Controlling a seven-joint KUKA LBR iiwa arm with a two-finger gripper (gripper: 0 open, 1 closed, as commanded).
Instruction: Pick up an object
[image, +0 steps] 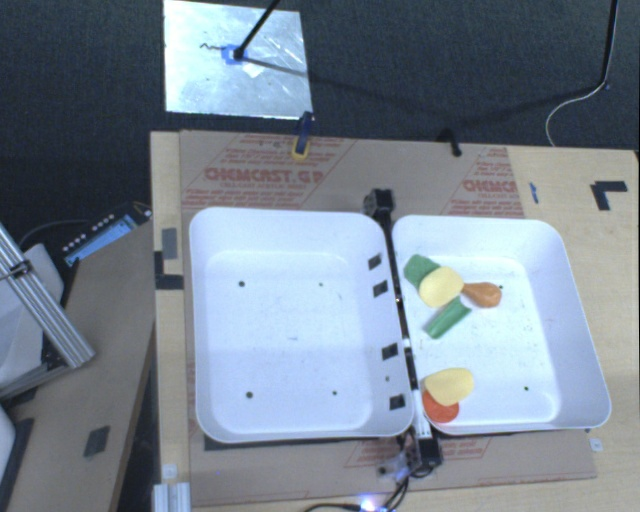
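We see in the right bin a green piece at eleven o'clock of a yellow piece, with no tool to relate them to.

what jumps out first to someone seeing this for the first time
The small cluster of bright toy-like pieces in the right white bin draws the eye: a green block, a yellow rounded piece, an orange piece and a green stick near its left wall. Closer to the front lies another yellow piece atop a red disc.
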